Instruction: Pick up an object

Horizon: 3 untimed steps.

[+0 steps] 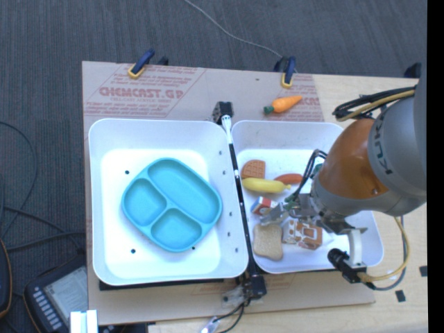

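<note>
The right bin (305, 132) holds several toy foods: a yellow banana (263, 184), a brown waffle-like round (254, 168), a red piece (291, 179), a slice of bread (268, 243), a small red and white piece (261, 204) and a patterned red and white packet (303, 234). My gripper (286, 211) hangs low over the middle of this bin, just below the banana and above the bread and the packet. The grey and orange wrist (350, 168) hides the bin's right half. Nothing shows clearly as held.
In the left bin (104, 186) lies a blue divided plate (171, 204). An orange toy carrot (283, 104) rests on the board behind the right bin. Clamps (141, 62) sit on the board's far edge. Cables loop at the arm's right.
</note>
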Tool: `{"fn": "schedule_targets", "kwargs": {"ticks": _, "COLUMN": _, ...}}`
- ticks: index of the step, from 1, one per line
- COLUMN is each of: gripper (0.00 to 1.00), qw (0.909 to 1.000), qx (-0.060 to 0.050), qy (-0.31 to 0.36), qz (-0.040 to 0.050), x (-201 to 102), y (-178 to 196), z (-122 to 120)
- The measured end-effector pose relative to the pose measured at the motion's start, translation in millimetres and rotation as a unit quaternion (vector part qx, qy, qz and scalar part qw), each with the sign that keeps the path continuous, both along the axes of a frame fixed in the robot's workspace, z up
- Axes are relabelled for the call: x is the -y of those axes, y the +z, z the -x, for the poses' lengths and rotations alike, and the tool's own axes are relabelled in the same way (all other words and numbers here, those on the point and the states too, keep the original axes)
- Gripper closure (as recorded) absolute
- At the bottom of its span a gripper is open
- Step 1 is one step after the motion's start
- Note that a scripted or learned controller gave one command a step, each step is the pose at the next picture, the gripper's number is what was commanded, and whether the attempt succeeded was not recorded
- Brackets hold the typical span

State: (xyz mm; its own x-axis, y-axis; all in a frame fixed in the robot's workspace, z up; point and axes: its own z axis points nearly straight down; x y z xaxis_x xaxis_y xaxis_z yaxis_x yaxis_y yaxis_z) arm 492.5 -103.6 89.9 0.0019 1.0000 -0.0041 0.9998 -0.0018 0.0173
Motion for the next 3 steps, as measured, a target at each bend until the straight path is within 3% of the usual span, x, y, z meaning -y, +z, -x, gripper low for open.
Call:
{"fn": "schedule_targets", "kwargs": {"ticks": 1, "gripper": 1.0, "qw": 1.0, "qx": 0.001, "qy": 0.0, "qz": 0.0004, "x": 0.4, "y": 10.1, "z": -0.6}}
{"fn": "schedule_targets", "kwargs": {"ticks": 2, "gripper": 0.0, "qw": 1.0, "qx": 0.0, "qy": 0.0, "qz": 0.0003, "x": 0.3, "y": 10.0, "z": -0.4}}
{"fn": "schedule_targets", "kwargs": {"ticks": 3, "gripper": 0.0, "qw": 1.0, "qx": -0.001, "qy": 0.001, "qz": -0.0006, "x": 1.2, "y": -0.6, "z": 4.1}}
